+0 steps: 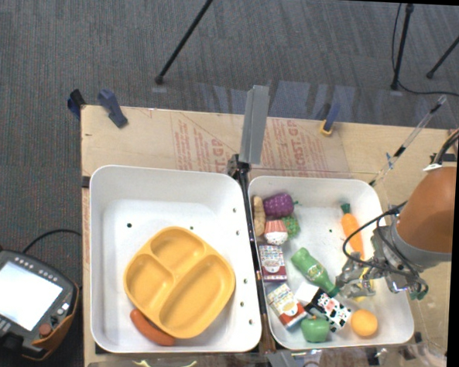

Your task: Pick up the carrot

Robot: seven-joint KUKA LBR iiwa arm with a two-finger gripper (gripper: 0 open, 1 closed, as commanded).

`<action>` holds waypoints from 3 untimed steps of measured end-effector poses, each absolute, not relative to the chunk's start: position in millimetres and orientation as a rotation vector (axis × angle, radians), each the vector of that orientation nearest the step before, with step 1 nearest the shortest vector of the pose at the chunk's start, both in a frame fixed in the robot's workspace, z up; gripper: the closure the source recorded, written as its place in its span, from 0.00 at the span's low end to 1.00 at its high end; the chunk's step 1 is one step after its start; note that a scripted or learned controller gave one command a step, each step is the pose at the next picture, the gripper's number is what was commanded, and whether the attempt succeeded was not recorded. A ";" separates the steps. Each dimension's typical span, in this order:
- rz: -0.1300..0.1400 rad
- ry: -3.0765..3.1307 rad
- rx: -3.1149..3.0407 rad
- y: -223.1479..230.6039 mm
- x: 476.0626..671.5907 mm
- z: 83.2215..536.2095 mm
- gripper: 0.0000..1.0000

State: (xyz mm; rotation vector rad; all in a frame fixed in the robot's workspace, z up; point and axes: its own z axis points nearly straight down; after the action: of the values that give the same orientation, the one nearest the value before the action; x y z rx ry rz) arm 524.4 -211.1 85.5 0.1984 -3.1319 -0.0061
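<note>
The carrot [352, 228] is orange with a green top and lies lengthwise near the right wall of the right bin [322, 186], its green end pointing to the back. My gripper [360, 281] hangs low in that bin, just in front of the carrot's near tip, between a green bottle [312, 269] and the right wall. Nothing shows held in it. The wrist and cables hide part of the bin floor beneath it.
Packed in the right bin are purple grapes [278, 203], a small can [272, 261], a carton [283, 301], a cow-patterned box [330, 308], a green pepper [314, 329] and an orange [363, 323]. In the left bin, a yellow divided plate [178, 280] overlaps a red sausage [152, 329].
</note>
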 end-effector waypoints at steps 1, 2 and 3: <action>0.006 -3.119 0.462 -210.8 539.5 212.5 1.00; -0.013 -3.085 0.559 -200.8 552.1 87.0 1.00; -0.004 -3.092 0.562 -202.1 554.7 91.6 0.00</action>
State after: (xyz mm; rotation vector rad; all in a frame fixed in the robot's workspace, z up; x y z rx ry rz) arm 554.7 -202.1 91.6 0.5617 -3.0923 -0.0042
